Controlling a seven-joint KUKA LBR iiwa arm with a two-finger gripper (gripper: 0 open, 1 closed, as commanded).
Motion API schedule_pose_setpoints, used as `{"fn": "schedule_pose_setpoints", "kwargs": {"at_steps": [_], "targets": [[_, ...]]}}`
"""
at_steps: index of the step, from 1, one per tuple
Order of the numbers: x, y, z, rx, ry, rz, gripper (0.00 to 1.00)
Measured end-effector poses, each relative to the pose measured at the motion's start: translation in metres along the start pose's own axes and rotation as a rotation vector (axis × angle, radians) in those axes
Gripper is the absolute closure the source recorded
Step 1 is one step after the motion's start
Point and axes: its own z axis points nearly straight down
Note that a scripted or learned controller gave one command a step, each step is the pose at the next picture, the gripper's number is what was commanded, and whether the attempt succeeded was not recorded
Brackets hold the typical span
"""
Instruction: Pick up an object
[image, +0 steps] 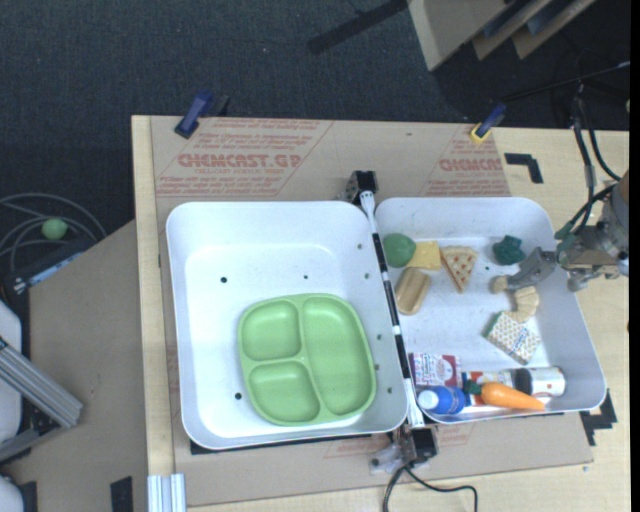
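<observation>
1. The gripper (532, 268) reaches in over the right edge of the right bin (585, 330); its fingers look spread apart, with nothing between them.
2. Just beside its tips lie a small tan piece (524, 299) and a dark green object (509, 249).
3. A checkered wafer (514, 336) lies below them.
4. A carrot (510, 396) lies along the bin's near edge.
5. A green divided plate (305, 357) sits in the left bin (200, 260), toward its near edge.
</observation>
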Motion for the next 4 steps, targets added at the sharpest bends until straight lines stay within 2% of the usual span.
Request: {"fn": "schedule_pose_setpoints", "kwargs": {"at_steps": [1,2,3,4], "targets": [[0.040,0.077,0.081,0.000,0.001,-0.001,0.00],[-0.004,0.100,0.154,-0.001,0.000,-0.001,0.00],[-0.040,0.016,0.155,0.004,0.006,-0.002,0.00],[-0.042,0.018,0.144,-0.003,0.001,0.000,1.00]]}}
